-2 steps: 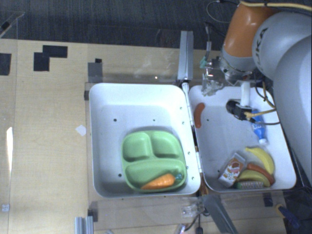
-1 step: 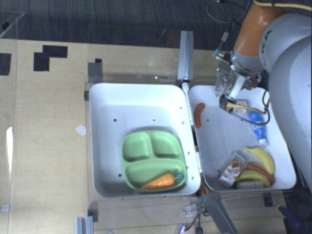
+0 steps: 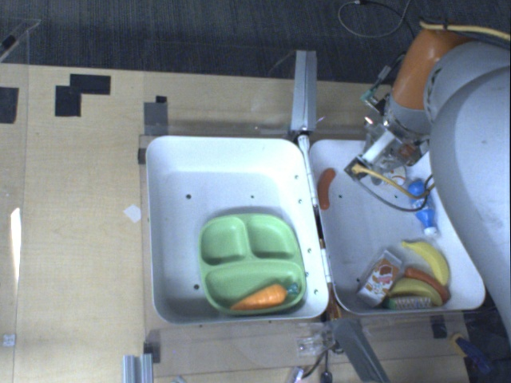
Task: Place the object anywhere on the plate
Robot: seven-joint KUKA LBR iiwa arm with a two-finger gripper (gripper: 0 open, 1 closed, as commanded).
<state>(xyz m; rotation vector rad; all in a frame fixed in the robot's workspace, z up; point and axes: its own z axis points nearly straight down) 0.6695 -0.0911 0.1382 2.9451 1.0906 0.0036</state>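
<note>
- My gripper (image 3: 389, 156) hangs over the back of the right bin (image 3: 355, 234), well apart from the green plate (image 3: 209, 250) in the left bin (image 3: 180, 182). Whether it is open or closed, or has hold of anything, I cannot tell from this slant.
- The carrot (image 3: 262, 297) lies on the plate, in the long front compartment, tip toward the right rim. Taking it as the task's object, I judge the placing done.
- Risk one: the carrot sits close to the plate's front edge. A brush from my arm, or a nudge to the plate, could roll it over the rim into the bin.
- Risk two: if I go down where I am, I could bump the sausage (image 3: 326, 188) by the right bin's left wall, or the small blue and white thing (image 3: 425, 212) just beside me.
- Risk three: the front right corner is crowded, with things touching, so a grasp there may catch two at once or slip.
- Count: two bins on the worktop (image 3: 72, 214); one plate with three compartments; one carrot; one sausage by the wall; one banana (image 3: 429, 258); one small carton (image 3: 382, 280); one blue and white thing. Under the banana lie one or two more pieces I cannot name.
</note>
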